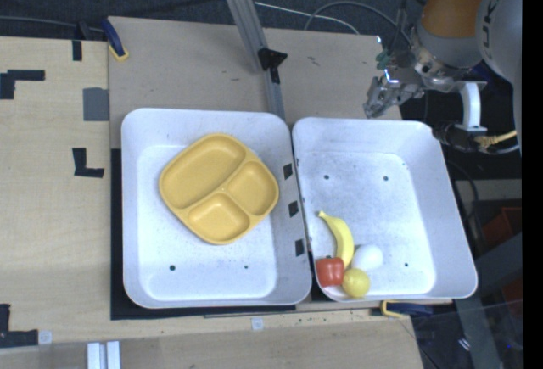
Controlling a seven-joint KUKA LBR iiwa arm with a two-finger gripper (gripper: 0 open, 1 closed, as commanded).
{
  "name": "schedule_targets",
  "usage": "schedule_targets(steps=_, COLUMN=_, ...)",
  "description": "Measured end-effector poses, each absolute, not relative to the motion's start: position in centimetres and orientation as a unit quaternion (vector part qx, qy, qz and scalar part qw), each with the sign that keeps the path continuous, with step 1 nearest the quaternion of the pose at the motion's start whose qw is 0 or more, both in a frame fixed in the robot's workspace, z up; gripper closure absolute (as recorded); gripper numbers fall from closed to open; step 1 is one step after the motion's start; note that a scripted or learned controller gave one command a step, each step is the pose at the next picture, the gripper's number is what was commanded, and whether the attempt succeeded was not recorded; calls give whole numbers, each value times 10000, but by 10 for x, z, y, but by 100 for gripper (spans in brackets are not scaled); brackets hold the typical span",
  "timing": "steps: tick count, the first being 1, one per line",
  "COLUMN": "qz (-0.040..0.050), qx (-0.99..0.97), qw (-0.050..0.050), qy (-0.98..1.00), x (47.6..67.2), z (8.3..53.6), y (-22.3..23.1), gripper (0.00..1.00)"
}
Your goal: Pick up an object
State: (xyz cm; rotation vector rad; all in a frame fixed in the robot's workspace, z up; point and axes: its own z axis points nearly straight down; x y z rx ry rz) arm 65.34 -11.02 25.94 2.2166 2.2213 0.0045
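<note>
Banana (338,236): yellow, curved, long axis runs toward pincer (382,98), stem end nearer it, well below. Pincer's grip state: can't tell.

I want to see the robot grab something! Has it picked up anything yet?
Not yet. Nothing looks done: the banana, red fruit, white ball and yellow ball all lie in the right bin, and the yellow divided plate in the left bin. The gripper hangs above the right bin's far edge. Reaching down, grasping and lifting are left.

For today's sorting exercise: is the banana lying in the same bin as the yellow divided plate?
No, the banana lies in the right bin; the plate is in the left bin.
</note>
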Motion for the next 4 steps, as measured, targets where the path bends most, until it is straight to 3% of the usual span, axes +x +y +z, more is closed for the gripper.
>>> schedule_targets(steps=2, qz=-12, qx=7051, qw=-20, qy=7091, x=601, z=233, y=-7, gripper=100)
schedule_targets(steps=3, qz=-5, qx=7047, qw=-18, qy=7095, x=574, z=241, y=38, gripper=100)
schedule_targets(steps=4, qz=-6, qx=7044, qw=-18, qy=7098, x=560, z=239, y=93, gripper=100)
